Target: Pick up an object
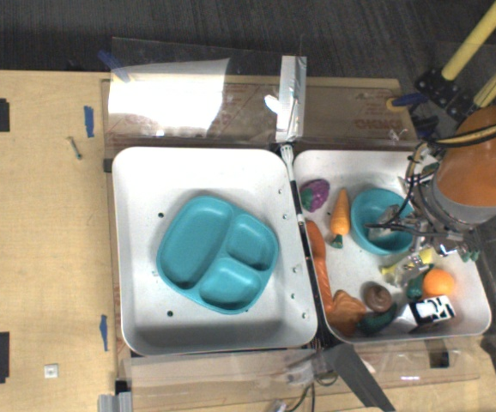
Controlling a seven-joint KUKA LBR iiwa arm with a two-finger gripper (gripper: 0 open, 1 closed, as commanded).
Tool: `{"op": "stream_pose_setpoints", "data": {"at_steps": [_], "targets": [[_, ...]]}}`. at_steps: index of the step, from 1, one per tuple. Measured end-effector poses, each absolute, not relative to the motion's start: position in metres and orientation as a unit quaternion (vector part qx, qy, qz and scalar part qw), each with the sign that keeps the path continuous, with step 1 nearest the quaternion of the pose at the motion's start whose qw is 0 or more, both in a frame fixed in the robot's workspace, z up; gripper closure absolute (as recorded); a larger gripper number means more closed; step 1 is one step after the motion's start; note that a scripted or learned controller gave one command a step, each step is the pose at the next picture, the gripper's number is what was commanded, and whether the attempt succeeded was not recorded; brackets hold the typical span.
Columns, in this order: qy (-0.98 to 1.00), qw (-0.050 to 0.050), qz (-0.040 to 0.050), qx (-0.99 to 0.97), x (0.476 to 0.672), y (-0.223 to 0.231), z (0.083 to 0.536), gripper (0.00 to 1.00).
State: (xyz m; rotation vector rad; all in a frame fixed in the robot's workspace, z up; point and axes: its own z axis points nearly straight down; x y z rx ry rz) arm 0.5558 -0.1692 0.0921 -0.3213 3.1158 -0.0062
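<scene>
Over the right bin's far side, the gripper (411,230) hangs beside the small teal plastic bowl (378,221), among cables; whether it is spread or pinched together I cannot tell. Nothing is visibly held. The likeliest targets lie crowded: a glossy orange ball (438,282), a yellow piece (402,267) and a black-and-white tagged block (431,311). Smooth, rounded toys could roll or slip, and neighbours may get nudged. Further left lie an orange plastic carrot (341,213), a purple toy (315,193) and, in the left white bin (136,187), a teal divided tray (218,253).
</scene>
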Motion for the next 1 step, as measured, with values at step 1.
{"op": "stream_pose_setpoints", "data": {"at_steps": [1], "targets": [[0.982,0.010,-0.0060,-0.187,0.5448,-0.1035,0.0925,0.00]]}}
